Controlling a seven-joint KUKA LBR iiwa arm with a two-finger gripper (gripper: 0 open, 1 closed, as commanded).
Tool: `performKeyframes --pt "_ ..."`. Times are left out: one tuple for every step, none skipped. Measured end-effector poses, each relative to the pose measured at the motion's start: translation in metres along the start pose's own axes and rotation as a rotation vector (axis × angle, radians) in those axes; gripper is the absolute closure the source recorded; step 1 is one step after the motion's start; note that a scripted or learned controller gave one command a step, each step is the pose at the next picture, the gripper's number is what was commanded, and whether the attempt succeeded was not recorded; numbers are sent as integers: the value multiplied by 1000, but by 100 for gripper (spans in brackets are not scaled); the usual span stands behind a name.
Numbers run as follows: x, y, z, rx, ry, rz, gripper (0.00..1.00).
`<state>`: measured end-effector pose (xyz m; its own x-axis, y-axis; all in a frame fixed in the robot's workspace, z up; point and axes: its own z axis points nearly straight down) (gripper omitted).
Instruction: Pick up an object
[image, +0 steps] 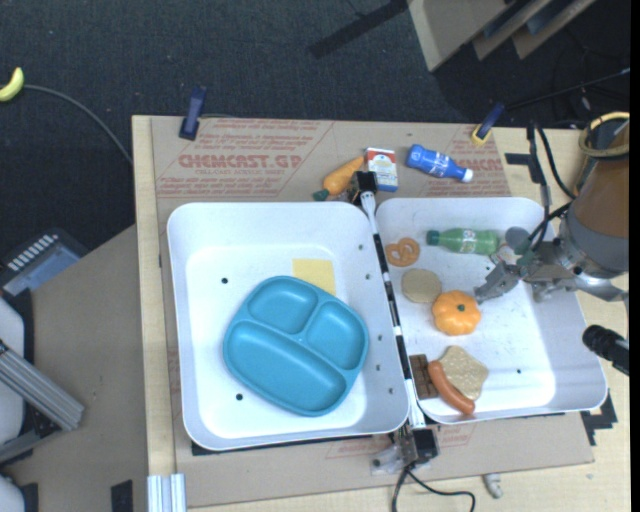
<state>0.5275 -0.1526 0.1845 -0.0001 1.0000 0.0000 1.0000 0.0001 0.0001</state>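
The right bin (572, 385) holds a green bottle (465, 240) lying on its side, a pretzel (404, 251), a tan round cookie (421, 286), an orange fruit (456, 313), a bread slice (463, 370) and a sausage (450, 392). My gripper (492, 275) reaches in from the right, low over the bin's middle. It sits just right of the orange fruit and below the bottle's cap end. Its two fingers point left and stand apart, open, with nothing between them.
The left bin (200, 260) holds a blue divided plate (295, 343) and a yellow cheese slice (314, 272). Behind the bins on the bench lie a blue bottle (438, 163), a small carton (381, 168) and an orange toy (343, 175).
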Motion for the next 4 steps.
performKeyframes --pt "50 23 80 4 2 -1 0" --pt "48 27 100 3 1 0 0" --pt "48 27 90 1 1 0 100" --pt "125 55 -1 -2 1 -2 100"
